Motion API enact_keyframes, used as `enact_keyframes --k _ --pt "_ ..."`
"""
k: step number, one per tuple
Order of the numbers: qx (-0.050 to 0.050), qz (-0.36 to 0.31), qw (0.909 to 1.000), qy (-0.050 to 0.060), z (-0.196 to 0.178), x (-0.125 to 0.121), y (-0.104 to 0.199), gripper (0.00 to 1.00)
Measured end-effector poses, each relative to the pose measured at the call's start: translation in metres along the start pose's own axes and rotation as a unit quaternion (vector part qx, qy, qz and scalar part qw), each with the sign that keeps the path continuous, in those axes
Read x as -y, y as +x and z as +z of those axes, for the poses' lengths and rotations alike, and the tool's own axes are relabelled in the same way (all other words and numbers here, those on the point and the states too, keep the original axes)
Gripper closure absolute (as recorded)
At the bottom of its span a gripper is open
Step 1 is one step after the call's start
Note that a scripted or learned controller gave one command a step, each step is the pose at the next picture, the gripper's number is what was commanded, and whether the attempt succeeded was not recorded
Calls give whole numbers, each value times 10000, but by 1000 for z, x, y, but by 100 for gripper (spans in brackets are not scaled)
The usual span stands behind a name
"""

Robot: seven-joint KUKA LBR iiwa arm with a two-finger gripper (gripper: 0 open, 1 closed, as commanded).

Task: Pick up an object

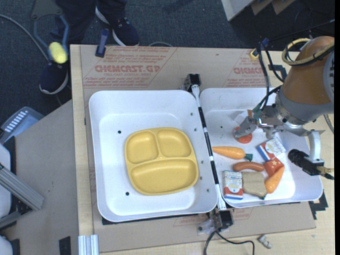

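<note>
Honestly, can't tell the gripper's [246,130] state; it hovers right over a small red piece [244,138] in the right bin [223,102]. Off-center, it'll probably just shove it aside.

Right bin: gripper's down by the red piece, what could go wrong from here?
The gripper sits over a small red piece, low and flat: fingers may slip off. The carrot lies close below, so a sideways drift could nudge it. The sausage, bread and carton are packed together, inviting double grabs.
</note>
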State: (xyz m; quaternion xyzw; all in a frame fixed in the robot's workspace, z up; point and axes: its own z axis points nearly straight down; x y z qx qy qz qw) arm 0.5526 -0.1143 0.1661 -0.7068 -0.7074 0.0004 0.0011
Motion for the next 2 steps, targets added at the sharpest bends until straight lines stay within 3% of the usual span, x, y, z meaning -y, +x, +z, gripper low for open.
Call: enact_keyframes --k 1,2 --pt "7 3 10000 -12 82 -45 -11 0" --pt "10 5 10000 -30 71 -46 -11 100"
